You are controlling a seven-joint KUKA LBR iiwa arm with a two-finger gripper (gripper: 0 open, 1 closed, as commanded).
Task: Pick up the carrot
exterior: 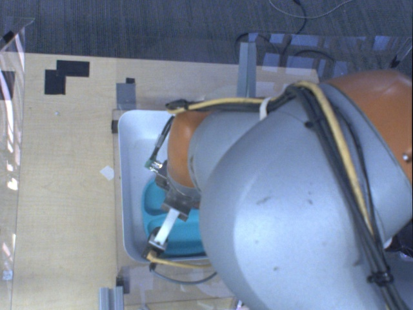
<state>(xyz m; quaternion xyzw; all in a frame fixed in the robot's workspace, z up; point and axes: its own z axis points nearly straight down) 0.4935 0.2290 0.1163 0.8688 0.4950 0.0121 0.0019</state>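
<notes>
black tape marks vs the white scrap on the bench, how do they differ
The black tape marks are dark, blocky and L-shaped, lying near the bench's far left corner; the white scrap is pale, smaller and roughly diamond-shaped, lying nearer the white bin. Both lie flat on the wooden bench, outside the bin.

Setting: robotics lab or test cell, not domestic. Evidence: large grey industrial arm (pixel 303 205) with orange band (pixel 377 102), yellow and black cabling (pixel 342 147) strapped along housing. Light wooden bench (pixel 58 173) carrying shallow white bin (pixel 129 173), held by grey metal brackets (pixel 126 94). Black tape markers (pixel 64 75) on benchtop. Dark grey carpet (pixel 161 11) beyond bench, loose cable (pixel 322 8) lying across it. Clear panel (pixel 13 108) at left edge.
</notes>
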